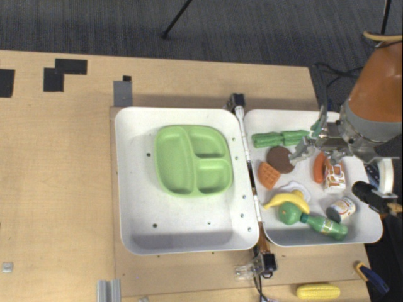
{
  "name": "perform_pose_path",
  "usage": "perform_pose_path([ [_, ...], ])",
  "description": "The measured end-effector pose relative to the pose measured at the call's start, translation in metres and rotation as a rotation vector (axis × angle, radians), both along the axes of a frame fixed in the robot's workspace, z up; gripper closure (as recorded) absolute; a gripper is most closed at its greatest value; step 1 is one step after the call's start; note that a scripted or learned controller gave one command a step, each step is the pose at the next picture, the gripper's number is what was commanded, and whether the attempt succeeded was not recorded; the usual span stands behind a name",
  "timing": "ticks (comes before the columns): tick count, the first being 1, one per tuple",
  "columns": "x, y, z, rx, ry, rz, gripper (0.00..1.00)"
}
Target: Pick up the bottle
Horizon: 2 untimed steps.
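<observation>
— Where's the bottle they're after?

— The small green plastic bottle with the pale label (323,225) is lying on its side in the right-hand shallow white bin (371,234), down by that bin's near edge, towards its near right corner. Its cap end is just beside a round green toy fruit (289,214), and a yellow toy banana (286,200) curves over the top of that.

— And the arm?

— The grey arm with the orange band (376,87) comes in over the right bin's far right corner. Its metal two-finger end effector (313,141) sits low over the far half of that bin, well apart from the bottle. I cannot tell whether it is released or clenched; the metalwork there is too cluttered.

— What's around it?

— A long green toy vegetable (279,138) lies along the far edge, right beside the end effector. A brown round toy (279,159) and an orange waffle-patterned wedge (269,175) sit near the bin's left wall. Under the wrist there's an orange-red piece (319,167) and a white printed packet (334,177), with a small round tin-like thing (342,209) nearer the bottle.

— The other bin?

— The left shallow white bin (135,187) carries a light green divided plastic plate (192,160), roughly in its middle. A yellow toy corn cob (318,290) lies on the wooden counter (56,187) at its near edge, outside the bins.
</observation>
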State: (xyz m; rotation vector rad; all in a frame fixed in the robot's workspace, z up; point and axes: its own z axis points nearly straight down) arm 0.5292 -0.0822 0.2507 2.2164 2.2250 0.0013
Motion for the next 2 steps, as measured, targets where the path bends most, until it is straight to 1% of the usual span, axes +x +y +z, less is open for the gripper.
perform_pose_path([
  [1,0.076,0.005,-0.057,0.0,0.001,-0.076,0.0],
  [2,0.112,-0.008,-0.156,0.0,-0.002,-0.155,0.0],
])
